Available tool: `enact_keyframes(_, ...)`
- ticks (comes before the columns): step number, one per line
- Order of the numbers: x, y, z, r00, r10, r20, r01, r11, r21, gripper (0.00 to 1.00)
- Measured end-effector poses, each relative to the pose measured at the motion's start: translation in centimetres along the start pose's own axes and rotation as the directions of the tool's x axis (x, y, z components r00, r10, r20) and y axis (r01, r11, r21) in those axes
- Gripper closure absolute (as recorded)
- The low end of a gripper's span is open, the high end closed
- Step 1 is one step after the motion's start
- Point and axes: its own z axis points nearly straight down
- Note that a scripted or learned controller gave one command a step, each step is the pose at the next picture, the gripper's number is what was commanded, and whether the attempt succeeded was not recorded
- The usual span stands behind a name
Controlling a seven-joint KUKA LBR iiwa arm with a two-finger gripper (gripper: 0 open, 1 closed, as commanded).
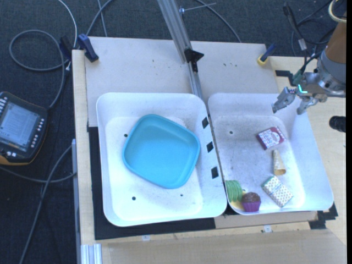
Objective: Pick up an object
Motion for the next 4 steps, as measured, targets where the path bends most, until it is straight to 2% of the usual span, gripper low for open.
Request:
enact_keyframes(1, 0.0, 0.0, 0.0, 1.0, 0.0, 0.0, 0.0, 1.0, 0.0, 0.0)
enact_keyframes(3, 0.3, -0.7, 8.5, 1.0, 0.0, -0.001, 0.0, 1.0, 0.004, 0.0)
enact_keyframes(4, 0.2, -0.6, 12.5, 1.0, 0.0, 0.002, 0.0, 1.0, -0.004, 0.0)
